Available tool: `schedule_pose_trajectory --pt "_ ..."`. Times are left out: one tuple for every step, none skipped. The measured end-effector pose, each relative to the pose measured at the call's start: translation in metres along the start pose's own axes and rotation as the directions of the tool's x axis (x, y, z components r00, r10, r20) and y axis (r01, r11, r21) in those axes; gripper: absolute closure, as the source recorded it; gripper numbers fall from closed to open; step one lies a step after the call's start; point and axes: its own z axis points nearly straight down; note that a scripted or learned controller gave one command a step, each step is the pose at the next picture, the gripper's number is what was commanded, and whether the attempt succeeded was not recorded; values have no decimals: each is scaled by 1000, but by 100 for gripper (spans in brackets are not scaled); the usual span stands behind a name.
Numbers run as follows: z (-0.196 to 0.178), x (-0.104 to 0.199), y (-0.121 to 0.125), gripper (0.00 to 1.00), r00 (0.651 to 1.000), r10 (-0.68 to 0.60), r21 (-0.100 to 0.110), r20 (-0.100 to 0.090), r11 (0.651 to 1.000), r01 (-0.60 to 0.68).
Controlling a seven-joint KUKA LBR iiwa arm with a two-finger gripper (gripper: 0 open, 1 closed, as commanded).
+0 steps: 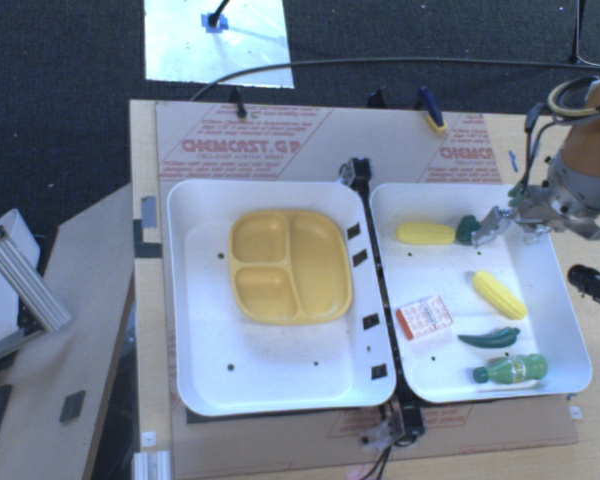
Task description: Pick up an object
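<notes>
Hovering at the two o'clock corner of the right bin (570, 368), the hand (502, 222) sits just beside a dark green piece (467, 230) that touches a yellow plastic vegetable (425, 233); whether it is open or closed cannot be told. Nothing visibly sits in its grip. Toward four o'clock lie a corn cob (500, 294), a red-and-white packet (424, 318), a green chili pepper (489, 338) and a small green bottle (510, 370). The left bin (195, 368) carries a yellow divided plate (288, 267) at its centre. Likely risks: a descent near the bin wall could clip the rim, or the smooth rounded vegetable could roll away from an off-centre pinch.
</notes>
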Motion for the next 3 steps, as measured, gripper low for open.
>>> schedule_pose_trajectory --pt "41 -1 -2 0 1000 0 -1 0 1000 0" --pt "28 -1 0 100 1000 -1 -6 2 1000 1" --pt "-23 -9 8 100 1000 -3 -8 3 1000 3"
